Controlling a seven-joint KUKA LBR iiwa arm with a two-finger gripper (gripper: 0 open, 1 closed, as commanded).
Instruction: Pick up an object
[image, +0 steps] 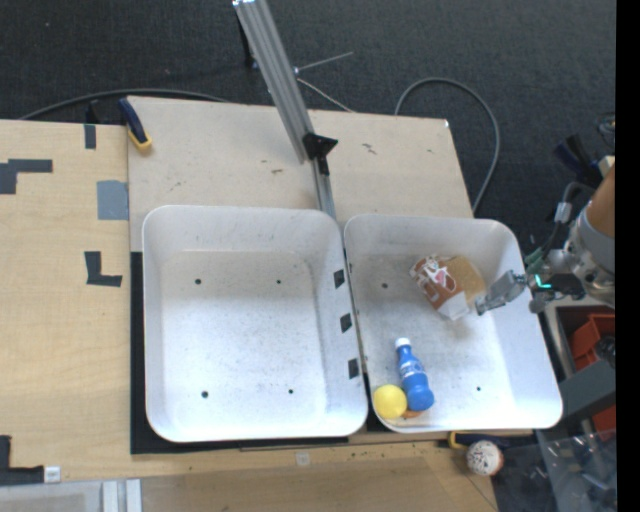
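Three objects lie in the right bin (520, 385). A brown packet with a red and white label (445, 280) rests toward its far right. A blue bottle with a white cap (411, 376) lies near the front edge, and a yellow ball (390, 401) touches the bottle's lower end. My gripper (497, 292) hangs over the bin's right side, just right of the packet and close to its edge. Nothing shows in its grasp.
The left bin (240, 320) stands beside the right one, sharing a middle wall. A slanted metal pole (285, 90) comes down to the bins' far junction. A small speckled ball (484, 457) lies outside the right bin's front rim. A blue and yellow clamp (135, 125) sits at the far left.
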